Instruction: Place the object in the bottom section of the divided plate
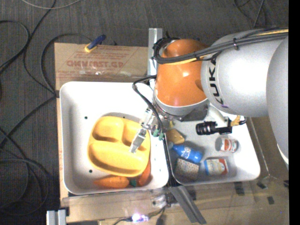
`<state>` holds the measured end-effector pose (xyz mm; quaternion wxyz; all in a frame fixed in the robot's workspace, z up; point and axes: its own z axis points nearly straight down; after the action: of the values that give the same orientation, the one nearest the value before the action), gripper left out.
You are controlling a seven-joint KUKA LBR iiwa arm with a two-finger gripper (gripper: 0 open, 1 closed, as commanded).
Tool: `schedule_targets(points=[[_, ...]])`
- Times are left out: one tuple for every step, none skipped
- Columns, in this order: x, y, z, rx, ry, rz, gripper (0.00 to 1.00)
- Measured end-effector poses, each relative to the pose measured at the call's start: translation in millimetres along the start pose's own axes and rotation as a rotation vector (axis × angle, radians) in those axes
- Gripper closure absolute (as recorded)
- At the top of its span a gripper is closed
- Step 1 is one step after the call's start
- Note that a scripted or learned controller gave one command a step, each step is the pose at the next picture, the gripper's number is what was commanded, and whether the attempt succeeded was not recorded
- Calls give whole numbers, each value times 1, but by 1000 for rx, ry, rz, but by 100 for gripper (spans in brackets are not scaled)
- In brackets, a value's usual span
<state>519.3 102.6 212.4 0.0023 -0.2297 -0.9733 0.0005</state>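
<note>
Silver and thin, the end effector (pixel 139 142) hung over the yellow divided plate (pixel 115 151), near the plate's 3 o'clock edge. Its fingers pointed down toward 7 o'clock. I could not tell if they were open or closed, and I saw nothing between them. The big grey arm (pixel 248 74) with its orange band (pixel 180 74) came in from 3 o'clock and covered the top of the right bin.

The divided plate lay in the left bin (pixel 75 107), a bit tilted. It had two small sections toward 12 o'clock and one big section toward 6 o'clock. All of them looked bare. An orange carrot (pixel 111 182) lay in the left bin at 6 o'clock from the plate, touching or tucked just under its rim. Another orange thing (pixel 146 173) peeked out at 5 o'clock from the plate, partly hidden.

The right bin (pixel 255 165) held more things. A blue bottle (pixel 186 153) lay on its side near the bin's 9 o'clock wall. A tan lump (pixel 175 136) sat just beside it at 11 o'clock. A small can (pixel 227 145) and a little red and white pack (pixel 216 166) lay toward 3 o'clock from the bottle. A dark grey thing (pixel 186 171) sat at 6 o'clock from the bottle.

A brown cardboard sheet (pixel 101 64) lay on the counter at 12 o'clock from the left bin, with a blue and yellow clip (pixel 94 43) on its far edge.
</note>
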Motion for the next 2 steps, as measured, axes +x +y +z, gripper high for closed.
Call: schedule_targets(points=[[0, 1, -6, 1, 5, 0, 100], [-11, -100, -15, 2, -1, 226, 100]])
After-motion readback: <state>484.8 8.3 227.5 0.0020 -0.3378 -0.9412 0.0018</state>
